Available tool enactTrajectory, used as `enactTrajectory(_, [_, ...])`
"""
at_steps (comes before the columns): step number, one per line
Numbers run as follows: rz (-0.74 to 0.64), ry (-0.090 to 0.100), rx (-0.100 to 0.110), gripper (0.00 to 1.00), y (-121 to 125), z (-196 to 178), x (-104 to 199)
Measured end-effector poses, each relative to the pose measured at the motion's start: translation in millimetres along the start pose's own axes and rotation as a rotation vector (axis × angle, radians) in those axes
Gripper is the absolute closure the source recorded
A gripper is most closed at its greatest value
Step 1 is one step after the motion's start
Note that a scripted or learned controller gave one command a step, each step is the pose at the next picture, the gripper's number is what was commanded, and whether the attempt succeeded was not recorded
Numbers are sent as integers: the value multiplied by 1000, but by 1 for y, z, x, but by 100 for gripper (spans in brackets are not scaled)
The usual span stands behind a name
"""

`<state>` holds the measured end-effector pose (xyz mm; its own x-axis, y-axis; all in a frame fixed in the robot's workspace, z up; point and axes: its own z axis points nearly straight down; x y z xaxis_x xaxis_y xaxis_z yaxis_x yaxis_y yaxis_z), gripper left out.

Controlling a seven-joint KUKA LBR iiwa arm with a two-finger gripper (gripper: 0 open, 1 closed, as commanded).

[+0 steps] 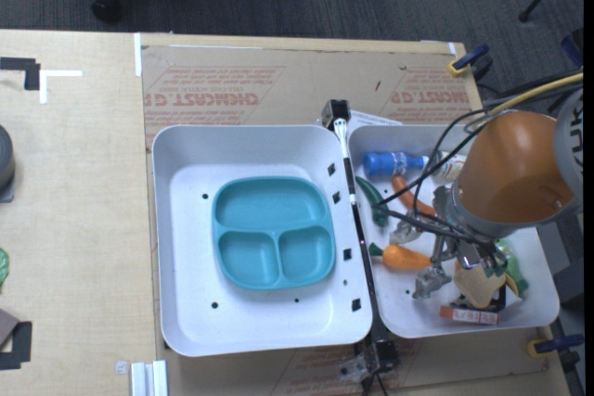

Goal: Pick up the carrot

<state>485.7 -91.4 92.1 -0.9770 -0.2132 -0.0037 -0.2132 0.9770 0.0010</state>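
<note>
Right bin: I see the stubby orange carrot (406, 257), long axis roughly left-right, lying just left of the two-finger metal gripper (432, 281), whose fingers look slightly parted and clasp nothing.

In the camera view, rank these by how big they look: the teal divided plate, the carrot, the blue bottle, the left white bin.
1. Left white bin: largest.
2. Teal divided plate, sitting inside that bin.
3 and 4. Carrot and blue bottle: both small and look about alike, with cables and the arm covering part of each, so I won't rank them.
</note>
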Motion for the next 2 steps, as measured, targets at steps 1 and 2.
enactTrajectory(1, [210, -1, 1, 0, -10, 0, -1])
enactTrajectory(2, [416, -1, 2, 0, -18, 0, 9])
